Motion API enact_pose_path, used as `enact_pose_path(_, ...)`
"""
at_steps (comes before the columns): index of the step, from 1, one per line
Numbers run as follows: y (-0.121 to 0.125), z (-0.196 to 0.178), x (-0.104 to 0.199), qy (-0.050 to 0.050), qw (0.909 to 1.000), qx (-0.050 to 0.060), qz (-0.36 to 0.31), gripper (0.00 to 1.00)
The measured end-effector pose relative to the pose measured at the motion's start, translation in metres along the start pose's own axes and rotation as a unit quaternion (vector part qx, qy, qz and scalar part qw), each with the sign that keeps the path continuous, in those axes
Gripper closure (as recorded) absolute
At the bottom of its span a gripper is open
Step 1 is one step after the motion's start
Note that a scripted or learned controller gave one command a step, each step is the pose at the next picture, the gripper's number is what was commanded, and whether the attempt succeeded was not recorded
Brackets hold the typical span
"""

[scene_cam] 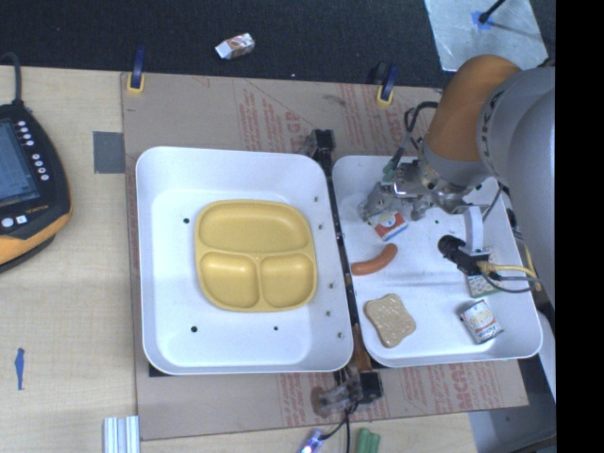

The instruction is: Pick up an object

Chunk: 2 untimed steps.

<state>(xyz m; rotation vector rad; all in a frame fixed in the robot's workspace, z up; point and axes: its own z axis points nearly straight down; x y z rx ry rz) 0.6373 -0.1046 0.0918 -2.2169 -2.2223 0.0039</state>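
Observation:
The right white bin (pixel 429 349) holds a reddish sausage (pixel 374 260), a tan slice of bread (pixel 389 318) and a small can (pixel 481 322) near its front right corner. A small red, white and blue carton (pixel 391 225) lies at the bin's back left. My gripper (pixel 385 203) hangs low right over that carton and partly covers it. I cannot tell whether it touches the carton.
The left white bin (pixel 160 253) carries a yellow divided plate (pixel 255 253). A teach pendant (pixel 24 182) lies on the bench at far left. The grey arm with its orange band (pixel 472 102) covers the right bin's back right corner.

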Motion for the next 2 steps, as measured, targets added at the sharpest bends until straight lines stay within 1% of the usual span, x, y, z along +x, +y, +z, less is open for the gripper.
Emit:
enact_pose_path(1, 0.0, -0.01, 0.0, 0.0, 1.0, 0.001, 0.0, 1.0)
enact_pose_path(2, -0.049, -0.1, 0.034, 0.001, 1.0, 0.0, -0.001, 1.0)
